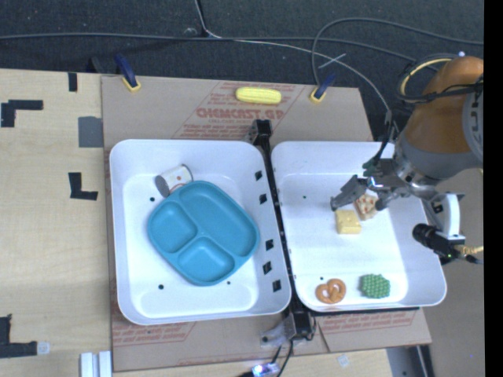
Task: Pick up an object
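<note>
1. Reaching in from the right, the gripper (363, 197) sits low over the right bin (314, 159), its two fingers spread apart, one dark finger pointing left and the other to the right, with a small tan patterned item (365, 206) between them; the item looks bracketed rather than clamped, so no grasp can be claimed.
2. Just below that item and touching or nearly touching it lies a yellow block (348, 222), the nearest alternative target.
3. Well apart, near the bin's front wall, rest a pretzel-shaped toy (331, 291) and a green bumpy toy (375, 286), side by side.
4. The arm's orange band (440, 120) overhangs the bin's right rim, a posture suited to a descent from above.
5. The left bin (130, 159) holds a blue divided plate (203, 231) and, by its upper-left corner, a small tipped-over cup (173, 180).
6. Beyond the bins, a yellow corn-like toy (258, 95) lies on the cardboard sheet (157, 108), clamped at its far edge to keep it flat.
7. Judged stage: positioned for closing; the pick is not yet made.
</note>
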Motion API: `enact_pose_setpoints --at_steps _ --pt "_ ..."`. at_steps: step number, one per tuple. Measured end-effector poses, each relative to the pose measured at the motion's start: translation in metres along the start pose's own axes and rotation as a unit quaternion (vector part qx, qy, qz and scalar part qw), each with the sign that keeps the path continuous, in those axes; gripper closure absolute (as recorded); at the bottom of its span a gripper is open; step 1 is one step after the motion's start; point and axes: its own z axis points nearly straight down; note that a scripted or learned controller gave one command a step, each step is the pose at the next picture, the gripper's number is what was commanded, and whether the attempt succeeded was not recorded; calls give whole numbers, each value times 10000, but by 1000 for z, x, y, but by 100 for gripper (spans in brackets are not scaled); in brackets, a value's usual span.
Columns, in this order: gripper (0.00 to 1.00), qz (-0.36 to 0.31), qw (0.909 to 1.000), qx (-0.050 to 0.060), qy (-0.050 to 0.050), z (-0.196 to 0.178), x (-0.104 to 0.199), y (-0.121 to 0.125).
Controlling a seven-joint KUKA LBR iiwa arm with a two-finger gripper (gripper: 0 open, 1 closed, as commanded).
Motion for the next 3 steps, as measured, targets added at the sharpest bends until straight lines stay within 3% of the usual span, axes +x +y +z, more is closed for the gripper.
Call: enact_pose_setpoints --at_steps 1,2,3 --pt "0 5 10000 11 5 64 -1 -5" --pt "0 7 10000 -79 -43 112 -3 -2" --pt "100 -4 9999 -114 -39 97 -3 1"
